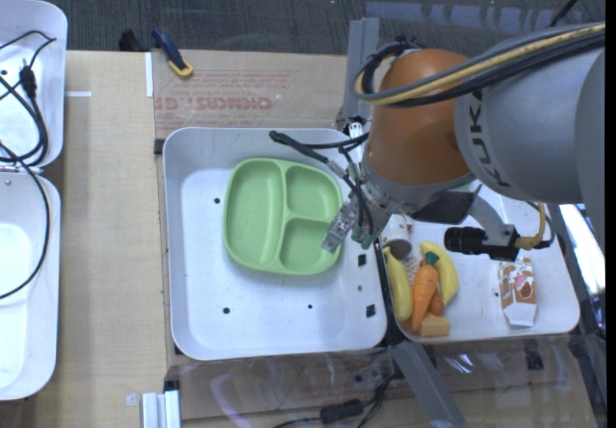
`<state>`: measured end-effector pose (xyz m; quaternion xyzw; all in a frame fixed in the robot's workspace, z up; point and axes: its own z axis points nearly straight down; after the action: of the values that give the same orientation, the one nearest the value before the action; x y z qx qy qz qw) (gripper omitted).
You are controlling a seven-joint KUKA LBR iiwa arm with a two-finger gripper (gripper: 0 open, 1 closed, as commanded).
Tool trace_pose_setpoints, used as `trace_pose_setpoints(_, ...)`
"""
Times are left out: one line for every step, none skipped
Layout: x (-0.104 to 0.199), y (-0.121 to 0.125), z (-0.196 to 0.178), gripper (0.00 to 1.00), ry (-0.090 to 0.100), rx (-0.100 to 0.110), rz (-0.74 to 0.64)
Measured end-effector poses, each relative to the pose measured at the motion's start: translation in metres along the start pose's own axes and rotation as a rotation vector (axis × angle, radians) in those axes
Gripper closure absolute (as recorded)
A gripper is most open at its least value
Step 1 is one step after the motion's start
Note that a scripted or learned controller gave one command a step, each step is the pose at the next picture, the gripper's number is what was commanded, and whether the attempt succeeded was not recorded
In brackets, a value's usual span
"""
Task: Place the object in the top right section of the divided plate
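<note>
Here, the grey arm's claw (343, 224) hangs over the right edge of a green divided plate (260, 214) in the left-hand white bin (192, 253); whether it grips anything cannot be told. All three plate sections look bare. A banana (445, 274), a carrot (423, 289) and a small carton (518, 289) lie in the neighbouring bin (558, 320), so the object to be placed is probably among them. The placing appears not yet done.

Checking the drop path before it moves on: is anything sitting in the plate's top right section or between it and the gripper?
Nothing visible. The green divided plate has bare sections, and the gripper hangs over its right edge, by the two right-hand sections. The toy food lies in the other bin.
</note>
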<state>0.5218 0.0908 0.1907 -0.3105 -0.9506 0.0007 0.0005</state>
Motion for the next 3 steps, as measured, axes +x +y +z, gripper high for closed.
trace_pose_setpoints(0.013,-0.056,-0.029,1.00,-0.001,-0.001,-0.212)
trace_pose_setpoints(-0.046,0.047,-0.032,1.00,-0.003,-0.002,-0.296)
trace_pose_setpoints(-0.037,0.098,-0.028,1.00,-0.004,-0.004,-0.459)
